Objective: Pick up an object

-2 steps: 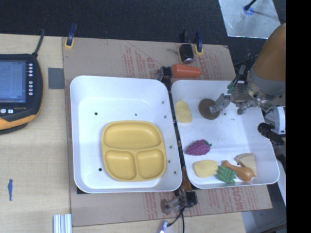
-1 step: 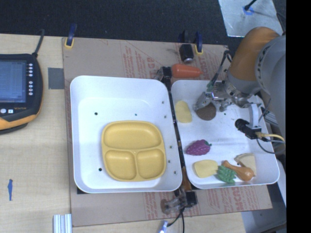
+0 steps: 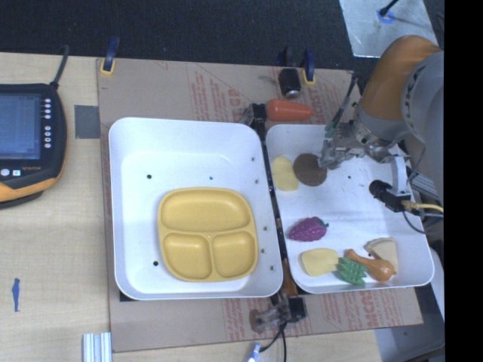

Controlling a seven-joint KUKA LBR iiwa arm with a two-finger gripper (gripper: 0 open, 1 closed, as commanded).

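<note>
While the gripper hangs low in the right bin, just beside the brown round piece, I cannot tell how its end effector is set. That piece lies near the bin's far left corner, next to a pale yellow piece and the dividing wall. Risk, in my judgement: an off-centre descent could nudge the brown piece aside or catch the yellow neighbour, yielding an empty grasp.
</note>
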